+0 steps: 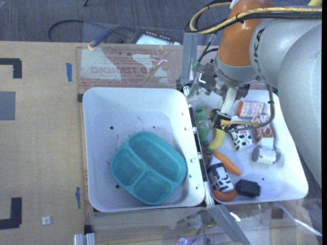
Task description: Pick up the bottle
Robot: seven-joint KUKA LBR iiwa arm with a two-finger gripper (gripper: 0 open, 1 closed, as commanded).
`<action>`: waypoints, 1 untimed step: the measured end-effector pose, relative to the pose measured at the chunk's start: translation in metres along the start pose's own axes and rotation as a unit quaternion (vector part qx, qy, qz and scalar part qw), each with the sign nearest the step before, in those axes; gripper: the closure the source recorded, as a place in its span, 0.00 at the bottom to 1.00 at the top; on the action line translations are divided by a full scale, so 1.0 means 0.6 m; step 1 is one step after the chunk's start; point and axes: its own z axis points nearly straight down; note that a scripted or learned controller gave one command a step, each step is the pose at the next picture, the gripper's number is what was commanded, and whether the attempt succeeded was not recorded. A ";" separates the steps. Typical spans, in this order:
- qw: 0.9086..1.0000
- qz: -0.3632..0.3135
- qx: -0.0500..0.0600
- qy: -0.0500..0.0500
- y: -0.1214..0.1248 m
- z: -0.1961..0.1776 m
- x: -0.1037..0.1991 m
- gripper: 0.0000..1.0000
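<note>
Hovering over the right bin's [292, 173] far left corner, the gripper [204, 88] is unreadable as open or closed; the bottle [201, 120] lies just nearer along the left wall, so descend clear of the banana [217, 139].

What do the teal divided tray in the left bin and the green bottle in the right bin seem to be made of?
Teal divided tray: most likely moulded plastic with a smooth, slightly glossy finish, judging by its uniform colour, rounded rims and soft highlights.
Green bottle: probably plastic too, with an even pale green surface. It looks small and blurred, so this is uncertain.
</note>
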 end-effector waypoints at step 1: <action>0.999 -0.043 0.002 0.000 -0.086 0.029 -0.044 0.00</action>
